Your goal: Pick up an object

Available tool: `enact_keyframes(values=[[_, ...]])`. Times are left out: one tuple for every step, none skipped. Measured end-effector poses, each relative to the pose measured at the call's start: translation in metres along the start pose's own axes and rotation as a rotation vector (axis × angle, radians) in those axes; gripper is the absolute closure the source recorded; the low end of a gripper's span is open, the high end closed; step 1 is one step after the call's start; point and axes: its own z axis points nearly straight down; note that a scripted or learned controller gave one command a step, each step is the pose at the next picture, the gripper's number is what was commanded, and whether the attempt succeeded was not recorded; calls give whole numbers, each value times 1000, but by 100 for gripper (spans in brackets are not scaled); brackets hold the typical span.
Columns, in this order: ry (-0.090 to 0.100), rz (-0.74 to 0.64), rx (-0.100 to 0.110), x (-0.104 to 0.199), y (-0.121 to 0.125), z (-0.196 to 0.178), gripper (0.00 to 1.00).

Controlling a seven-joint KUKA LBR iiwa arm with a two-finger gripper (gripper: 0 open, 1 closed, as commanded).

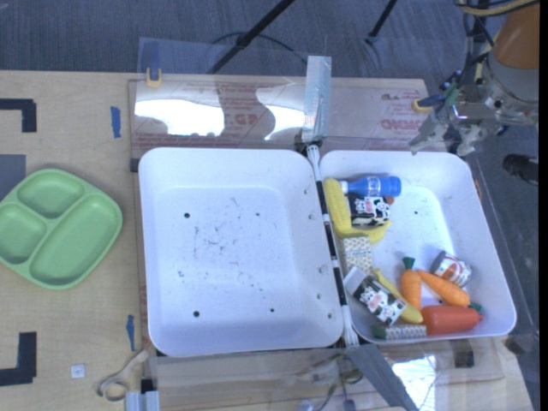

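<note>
The gripper is hanging just beyond the right bin's far right corner, gripping nothing; its opening is unclear. Inside that bin, a blue bottle, corn and carrots are lying.

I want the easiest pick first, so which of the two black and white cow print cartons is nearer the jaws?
The cow print carton beside the blue bottle, at the far end of the right bin. The other carton lies at the near end, by the carrots.

The arm hangs at the upper right, its jaws pointing down-left.
</note>
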Motion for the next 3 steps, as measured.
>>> enact_keyframes(values=[[0,-37,0,24,-29,125,0],[-7,-256,-25,52,-102,166,0],[-2,-308,-4,38,-171,134,0]])
